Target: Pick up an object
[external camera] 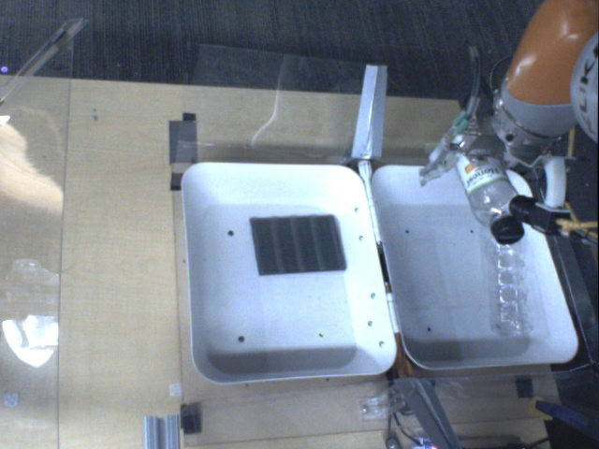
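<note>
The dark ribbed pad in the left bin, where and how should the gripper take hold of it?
The dark ribbed pad lies flat mid-floor in the left bin, with no raised part. Probably best from straight above, fingers closing across its shorter span on two opposite edges, which sit apart from the walls.

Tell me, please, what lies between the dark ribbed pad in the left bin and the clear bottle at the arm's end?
In the camera view, bare white floor and the two bins' meeting rims lie between the ribbed pad and the clear bottle.
</note>
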